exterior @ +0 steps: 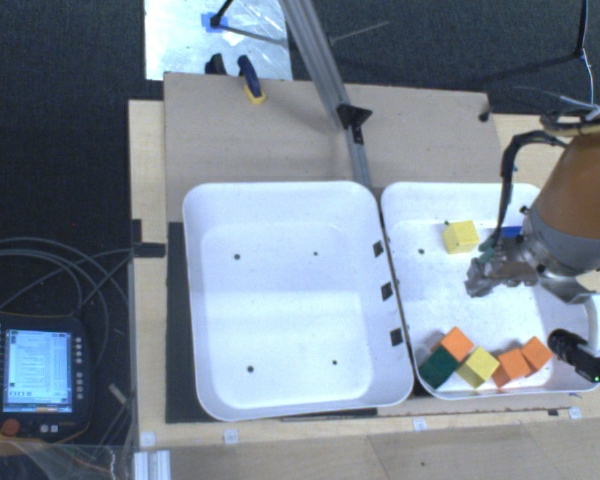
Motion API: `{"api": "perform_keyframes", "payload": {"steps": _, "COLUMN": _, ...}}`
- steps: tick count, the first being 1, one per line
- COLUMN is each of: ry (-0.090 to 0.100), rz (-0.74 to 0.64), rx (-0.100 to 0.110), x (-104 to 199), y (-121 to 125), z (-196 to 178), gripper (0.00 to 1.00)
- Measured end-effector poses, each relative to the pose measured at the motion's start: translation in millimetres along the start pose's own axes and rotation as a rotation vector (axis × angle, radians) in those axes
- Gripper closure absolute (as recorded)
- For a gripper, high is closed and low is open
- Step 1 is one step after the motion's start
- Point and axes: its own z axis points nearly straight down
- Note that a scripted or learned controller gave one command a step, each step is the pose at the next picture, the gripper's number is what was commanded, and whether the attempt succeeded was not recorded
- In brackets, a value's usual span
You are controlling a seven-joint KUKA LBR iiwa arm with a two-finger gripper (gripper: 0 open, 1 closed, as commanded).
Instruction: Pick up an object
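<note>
The right bin holds several blocks. A yellow block lies near its far side. Along the near edge sit an orange block, a dark green block, a yellow block and two orange blocks. A blue object peeks out beside the arm. My gripper hangs over the middle of the right bin, just below and right of the far yellow block. I see nothing between its fingers.
The left bin sits beside the right one. A slanted metal pole crosses above the bins' far edge. A teach pendant with cables lies on the floor at left.
</note>
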Motion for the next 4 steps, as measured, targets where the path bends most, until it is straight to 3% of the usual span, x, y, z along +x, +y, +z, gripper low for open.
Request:
{"api": "perform_keyframes", "payload": {"steps": 1, "ry": 0.000, "rz": 0.002, "rx": 0.005, "x": 0, "y": 2, "z": -15, "gripper": 1.00}}
{"api": "perform_keyframes", "payload": {"steps": 4, "ry": 0.002, "rz": -0.003, "rx": 0.005, "x": 132, "y": 86, "z": -8, "gripper": 1.00}}
